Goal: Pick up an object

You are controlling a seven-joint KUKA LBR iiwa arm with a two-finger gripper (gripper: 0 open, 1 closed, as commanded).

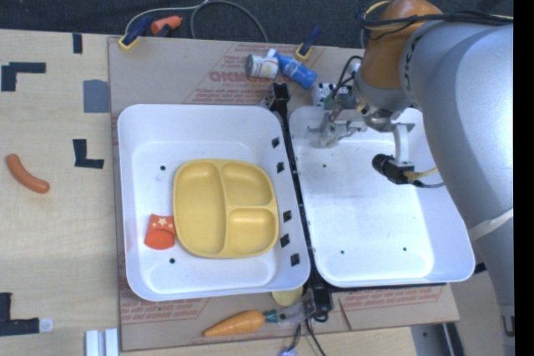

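Nothing is lifted yet — the gripper [334, 125] hangs over the right bin [375, 263], its grasp impossible to tell — picking remains.

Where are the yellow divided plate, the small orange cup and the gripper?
Yellow divided plate [224, 208], camera view, its central ridge.
Small orange cup [160, 233], camera view, its side.
Gripper [331, 127], camera view, between its fingertips.
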